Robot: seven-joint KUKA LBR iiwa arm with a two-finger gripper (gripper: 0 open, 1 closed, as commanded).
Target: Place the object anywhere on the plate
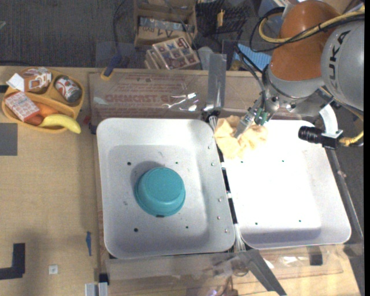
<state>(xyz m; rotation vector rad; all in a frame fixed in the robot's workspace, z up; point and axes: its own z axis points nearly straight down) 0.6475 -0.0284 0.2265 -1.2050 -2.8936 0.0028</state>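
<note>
Yellow cloth (238, 140) bunched in the right bin's (289, 196) far-left corner, directly under the pincer (245, 124), grip impossible to tell, with the teal plate (161, 191) well off leftward in the other bin (115, 173).

A light wooden bench (52, 191) meets dark floor (58, 32) strewn with cardboard boxes (165, 34) and cables (222, 14).

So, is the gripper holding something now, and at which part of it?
It cannot be told. The gripper sits at the yellow cloth-like object in the right bin's far left corner; its grip is unclear.
</note>
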